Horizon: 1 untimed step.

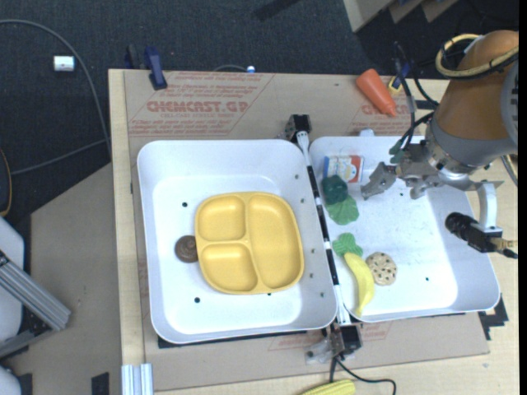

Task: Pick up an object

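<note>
We saw the grey two-finger gripper [397, 181] spread wide and holding nothing above the right white bin [461, 290], nearest the soft-looking dark green plastic vegetable [338, 200] by the bin's left wall; we judged it light, best pinched across its middle. The cardboard [198, 104] read "CHEMCAST GP".

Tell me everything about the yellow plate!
The plate is a yellow, rounded-square tray that looks like plastic, split by raised ridges into three compartments: two at the top and a wide one below. It lies flat, slightly turned, in the middle of the left bin. Nothing sits in its compartments. A small brown round thing lies against its left edge, partly tucked under the rim.
</note>
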Each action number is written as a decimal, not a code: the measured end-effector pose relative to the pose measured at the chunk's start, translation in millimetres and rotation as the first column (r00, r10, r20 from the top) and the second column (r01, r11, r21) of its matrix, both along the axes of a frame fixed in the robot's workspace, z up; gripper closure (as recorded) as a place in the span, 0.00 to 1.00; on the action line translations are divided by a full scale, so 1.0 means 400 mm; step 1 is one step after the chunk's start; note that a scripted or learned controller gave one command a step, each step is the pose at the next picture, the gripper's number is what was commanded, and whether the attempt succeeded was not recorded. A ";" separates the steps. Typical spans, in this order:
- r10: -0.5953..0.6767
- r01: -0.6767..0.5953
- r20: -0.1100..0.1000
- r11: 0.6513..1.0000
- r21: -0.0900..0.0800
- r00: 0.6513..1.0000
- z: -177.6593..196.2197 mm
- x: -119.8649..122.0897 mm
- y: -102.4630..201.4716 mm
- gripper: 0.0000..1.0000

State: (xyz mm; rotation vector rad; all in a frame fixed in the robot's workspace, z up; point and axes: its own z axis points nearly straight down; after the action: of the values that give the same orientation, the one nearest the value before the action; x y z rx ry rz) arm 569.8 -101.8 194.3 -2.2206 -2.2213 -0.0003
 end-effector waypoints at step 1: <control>-0.001 0.001 0.002 1.000 -0.002 1.000 -0.271 -0.139 -0.048 0.00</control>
State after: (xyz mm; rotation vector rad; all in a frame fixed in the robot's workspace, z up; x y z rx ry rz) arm 514.3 -121.0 85.8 -2.2239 -2.2221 -0.0012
